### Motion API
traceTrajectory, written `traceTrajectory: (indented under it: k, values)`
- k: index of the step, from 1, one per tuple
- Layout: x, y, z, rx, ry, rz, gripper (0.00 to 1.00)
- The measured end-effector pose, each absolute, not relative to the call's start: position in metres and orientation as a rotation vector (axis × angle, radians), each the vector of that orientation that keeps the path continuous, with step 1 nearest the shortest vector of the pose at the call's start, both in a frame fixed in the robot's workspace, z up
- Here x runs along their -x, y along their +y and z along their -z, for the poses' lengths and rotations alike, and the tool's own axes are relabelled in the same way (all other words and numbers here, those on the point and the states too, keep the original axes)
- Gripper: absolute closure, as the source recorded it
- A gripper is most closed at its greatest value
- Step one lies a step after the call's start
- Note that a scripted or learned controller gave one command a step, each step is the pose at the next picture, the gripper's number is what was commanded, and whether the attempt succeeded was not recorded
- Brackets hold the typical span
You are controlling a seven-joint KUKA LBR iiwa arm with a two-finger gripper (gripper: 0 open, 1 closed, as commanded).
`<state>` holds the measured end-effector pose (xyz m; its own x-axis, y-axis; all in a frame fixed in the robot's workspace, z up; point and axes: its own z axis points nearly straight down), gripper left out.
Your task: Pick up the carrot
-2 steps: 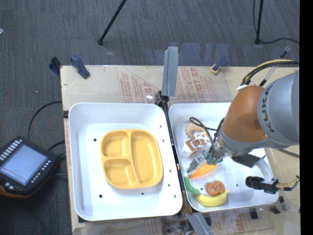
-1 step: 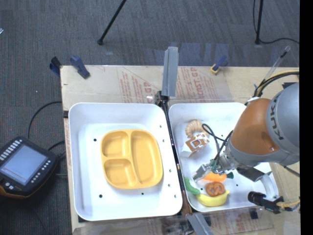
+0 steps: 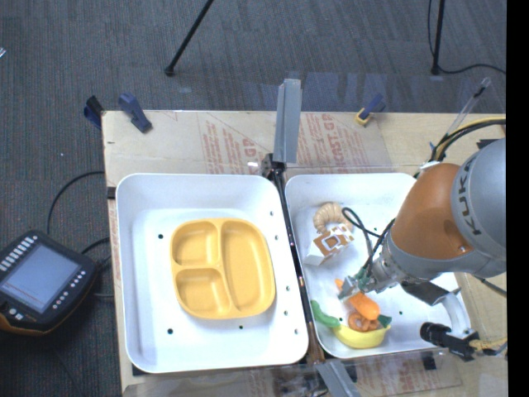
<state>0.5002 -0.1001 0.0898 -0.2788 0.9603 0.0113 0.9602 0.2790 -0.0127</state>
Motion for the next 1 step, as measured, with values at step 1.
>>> traceTrajectory:
  k: [1]
  values:
    - [-0.5094,-0.0314,-0.1874,1.866,-2.527,0.004,1.00]
